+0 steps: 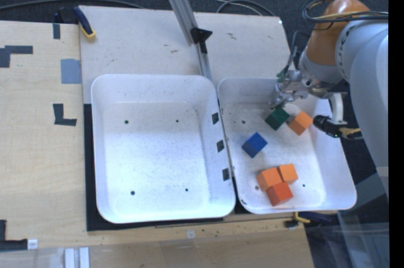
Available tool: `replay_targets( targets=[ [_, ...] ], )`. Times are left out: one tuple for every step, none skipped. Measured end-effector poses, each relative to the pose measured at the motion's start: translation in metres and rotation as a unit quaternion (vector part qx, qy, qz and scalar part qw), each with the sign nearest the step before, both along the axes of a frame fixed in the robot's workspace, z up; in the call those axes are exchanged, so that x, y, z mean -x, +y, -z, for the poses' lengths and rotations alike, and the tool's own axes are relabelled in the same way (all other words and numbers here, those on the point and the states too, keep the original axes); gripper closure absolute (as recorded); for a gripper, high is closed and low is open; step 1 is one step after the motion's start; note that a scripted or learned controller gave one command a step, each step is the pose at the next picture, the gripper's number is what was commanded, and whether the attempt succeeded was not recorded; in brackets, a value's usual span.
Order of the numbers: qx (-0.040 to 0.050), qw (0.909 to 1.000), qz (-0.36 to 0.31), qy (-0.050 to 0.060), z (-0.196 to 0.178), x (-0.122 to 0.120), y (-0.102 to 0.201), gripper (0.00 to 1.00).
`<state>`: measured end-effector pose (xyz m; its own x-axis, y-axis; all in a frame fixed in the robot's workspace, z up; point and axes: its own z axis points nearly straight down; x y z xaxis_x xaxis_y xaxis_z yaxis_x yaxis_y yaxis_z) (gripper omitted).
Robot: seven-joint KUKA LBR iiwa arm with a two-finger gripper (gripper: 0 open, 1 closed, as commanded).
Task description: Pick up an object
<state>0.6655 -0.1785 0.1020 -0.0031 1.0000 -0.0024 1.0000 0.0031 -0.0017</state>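
1. Fingers (284,98) low in the right bin (334,197), at its far end, right above the dark green block (276,117); hard to tell how far apart, tips blurred against the metal of the wrist. Cannot tell whether the green block sits between them or just under them.
2. Green block tilted, touching or nearly touching an orange block (300,122) just to its right. Blue block (254,144) a little nearer the camera, apart from both. Further forward, a tight cluster of orange and red blocks (276,183), well clear of the fingers.
3. Left bin (101,134) beside it, separated by the shared rims.
4. Risks, as a judgement: tilted green block likely to twist or squirt out if pinched on a corner instead of flat faces. Neighbouring orange block close enough to be caught by one fingertip, giving a jammed or double grasp, or simply being shoved aside. Far wall of the bin near too; possible scrape on the rim if coming down off-centre.
5. No brand, label or readable writing anywhere; only plain grey and dark tape patches (71,70) on the worktop (38,153) at left.
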Motion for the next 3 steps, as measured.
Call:
replay_targets(
  targets=[
    [0.0005, 1.0, 0.0, 0.0, 0.001, 0.0, 0.0, 0.0],
    [-0.0004, 1.0, 0.001, 0.0, 0.01, 0.033, 0.028, 0.0],
    [-0.0011, 1.0, 0.001, 0.0, 0.001, 0.033, 0.028, 1.0]
  ],
)
